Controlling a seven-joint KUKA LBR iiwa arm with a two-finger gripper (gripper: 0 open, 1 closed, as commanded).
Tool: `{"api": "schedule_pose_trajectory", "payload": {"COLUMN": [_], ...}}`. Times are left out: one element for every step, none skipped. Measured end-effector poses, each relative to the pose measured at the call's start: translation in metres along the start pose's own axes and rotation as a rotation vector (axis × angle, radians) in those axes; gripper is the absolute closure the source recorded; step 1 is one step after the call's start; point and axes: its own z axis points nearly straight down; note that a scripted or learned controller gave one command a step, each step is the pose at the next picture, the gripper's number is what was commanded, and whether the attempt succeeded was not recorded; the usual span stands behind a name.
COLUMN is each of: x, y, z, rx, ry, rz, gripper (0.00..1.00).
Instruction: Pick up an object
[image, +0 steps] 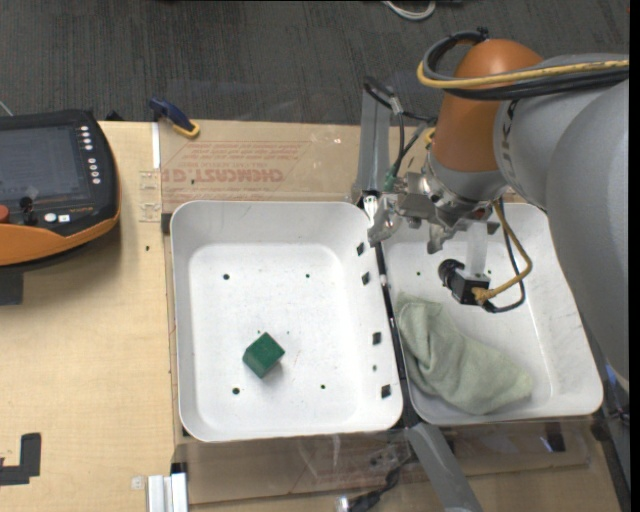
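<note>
A small green cube (263, 355) lies in the left bin (200, 300), toward its front and a little left of centre. A crumpled pale green cloth (462, 358) fills the front part of the right bin (560, 300). My gripper (415, 225) hangs over the far left corner of the right bin, close to the divider between the bins. It sits behind the cloth and well to the right of the cube. The grey arm and its orange band (480, 110) cover much of it from above, and nothing shows in its grasp.
A teach pendant (50, 185) rests on the bench at the far left. A cardboard sheet (250, 165) lies behind the left bin. Cables (505, 275) loop from the wrist over the right bin. The arm's grey body (590, 200) overhangs the right side.
</note>
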Motion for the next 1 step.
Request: {"api": "schedule_pose_trajectory", "payload": {"x": [-0.0009], "y": [0.0003], "z": [-0.0076], "rx": [0.002], "ry": [-0.002], "rz": [-0.001], "gripper": [1.0]}}
